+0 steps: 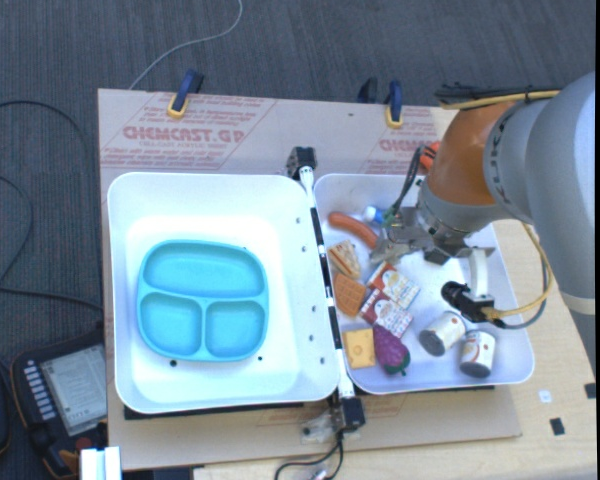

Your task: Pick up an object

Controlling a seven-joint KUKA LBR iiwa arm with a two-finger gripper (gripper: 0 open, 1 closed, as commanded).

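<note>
While the gripper point(395, 236) hung low in the right bin point(515, 368), just beside the hot dog point(352, 229) and poised for a grab, I couldn't tell its state, and the blue tray point(203, 299) lay alone in the left bin point(130, 208).

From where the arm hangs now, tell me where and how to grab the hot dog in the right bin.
Grip the hot dog across its middle, coming straight down from above. It lies flat and slanted near the right bin's far-left corner; its long narrow shape suits fingers closing across the short width. The hand is close beside it, and the waffle pieces lie just nearer the camera.
</note>
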